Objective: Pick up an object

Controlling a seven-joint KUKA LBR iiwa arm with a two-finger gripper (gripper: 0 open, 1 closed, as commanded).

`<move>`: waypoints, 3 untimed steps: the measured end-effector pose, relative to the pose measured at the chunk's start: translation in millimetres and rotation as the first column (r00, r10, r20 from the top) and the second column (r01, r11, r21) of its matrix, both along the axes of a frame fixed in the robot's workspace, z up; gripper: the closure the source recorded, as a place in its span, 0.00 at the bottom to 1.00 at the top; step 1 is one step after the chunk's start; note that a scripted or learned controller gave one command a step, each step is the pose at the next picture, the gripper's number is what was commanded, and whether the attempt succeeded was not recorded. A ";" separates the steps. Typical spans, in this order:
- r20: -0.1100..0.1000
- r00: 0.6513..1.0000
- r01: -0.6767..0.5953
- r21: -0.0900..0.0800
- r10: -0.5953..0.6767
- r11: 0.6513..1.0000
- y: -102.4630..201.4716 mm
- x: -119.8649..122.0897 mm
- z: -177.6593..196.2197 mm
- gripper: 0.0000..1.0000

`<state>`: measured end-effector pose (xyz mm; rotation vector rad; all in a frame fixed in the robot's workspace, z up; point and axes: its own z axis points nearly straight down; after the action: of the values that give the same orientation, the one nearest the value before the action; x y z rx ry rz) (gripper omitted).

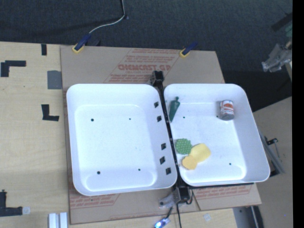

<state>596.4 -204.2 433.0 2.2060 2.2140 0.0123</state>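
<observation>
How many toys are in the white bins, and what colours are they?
Green: 2, a dark green tool-like thing by the divider and a bumpy green piece
Yellow: 1, a lumpy yellow piece touching the bumpy green piece
Silver and red: 1, a small can
Total: 4, all in the right bin

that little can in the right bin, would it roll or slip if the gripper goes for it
The small can looks cylindrical with smooth sides, so it could slip from a loose pinch. Whether it stands upright or lies down is unclear; lying, it would probably roll when nudged. It looks rigid and sits near the right bin's far corner.
</observation>
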 end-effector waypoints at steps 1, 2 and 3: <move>-0.017 1.000 0.004 0.006 -0.003 1.000 9.2 -57.5 8.9 1.00; -0.017 1.000 0.004 0.006 -0.004 1.000 9.0 -113.9 17.9 1.00; -0.009 1.000 0.002 0.002 -0.002 1.000 9.0 -112.2 89.7 1.00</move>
<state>484.2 -195.1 522.7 2.2134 2.2178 0.0052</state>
